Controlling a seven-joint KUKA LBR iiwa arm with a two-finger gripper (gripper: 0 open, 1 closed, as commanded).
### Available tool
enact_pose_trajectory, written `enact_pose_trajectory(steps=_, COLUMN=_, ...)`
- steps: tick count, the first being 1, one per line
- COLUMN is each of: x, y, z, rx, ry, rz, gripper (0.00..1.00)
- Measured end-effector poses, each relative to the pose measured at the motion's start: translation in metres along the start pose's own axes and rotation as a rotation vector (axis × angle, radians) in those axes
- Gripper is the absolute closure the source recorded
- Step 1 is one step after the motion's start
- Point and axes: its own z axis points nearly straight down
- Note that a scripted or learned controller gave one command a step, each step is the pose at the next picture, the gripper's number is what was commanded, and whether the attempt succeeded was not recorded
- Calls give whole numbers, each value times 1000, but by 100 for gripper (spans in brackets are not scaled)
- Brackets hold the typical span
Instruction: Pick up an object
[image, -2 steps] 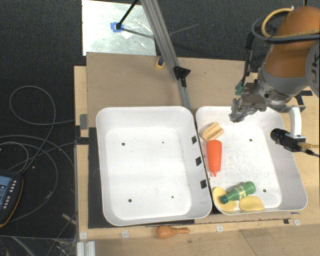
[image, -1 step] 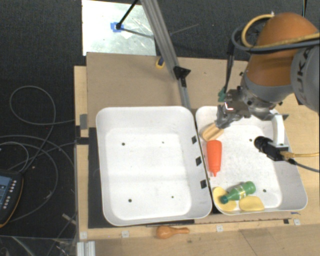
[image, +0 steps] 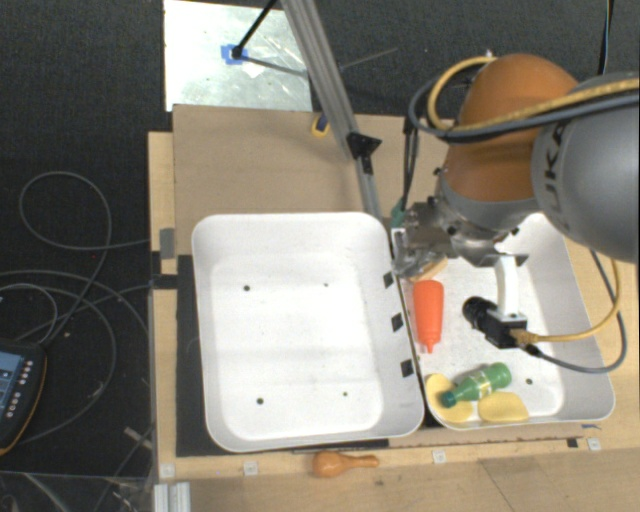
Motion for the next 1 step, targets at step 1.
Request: enact_pose_trajectory(steps=1, x=49, y=-15, z=2, rx=-1, ry=0, rz=0, gripper=100)
